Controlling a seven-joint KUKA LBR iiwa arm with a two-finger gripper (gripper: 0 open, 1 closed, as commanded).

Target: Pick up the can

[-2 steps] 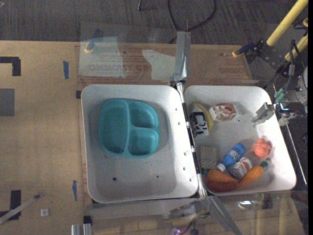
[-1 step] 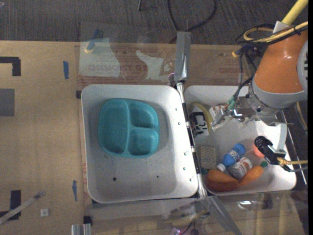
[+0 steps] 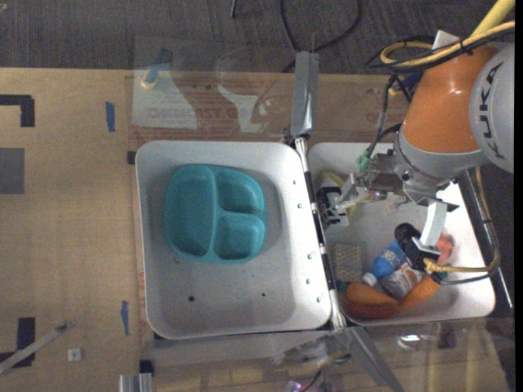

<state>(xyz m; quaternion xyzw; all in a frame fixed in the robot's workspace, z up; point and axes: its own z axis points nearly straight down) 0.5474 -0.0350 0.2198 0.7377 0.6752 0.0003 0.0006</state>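
Note:
The can (image 3: 400, 282) is small and silvery with a red-and-white label. It lies near the front of the right bin (image 3: 470, 305), wedged between a blue bottle (image 3: 384, 264) and an orange carrot (image 3: 422, 292). My gripper (image 3: 337, 205) hangs low at the bin's left wall, up and to the left of the can, and is well apart from it. Nothing visible is held in it. The arm's orange band and wrist cover the bin's back right part.
A yellow item (image 3: 331, 178) lies just behind the gripper. A brown mesh pad (image 3: 347, 260) and an orange rounded item (image 3: 369, 297) sit left of the can, with something red (image 3: 445, 244) to its right. The left bin (image 3: 155, 300) holds a teal divided plate (image 3: 216, 212).

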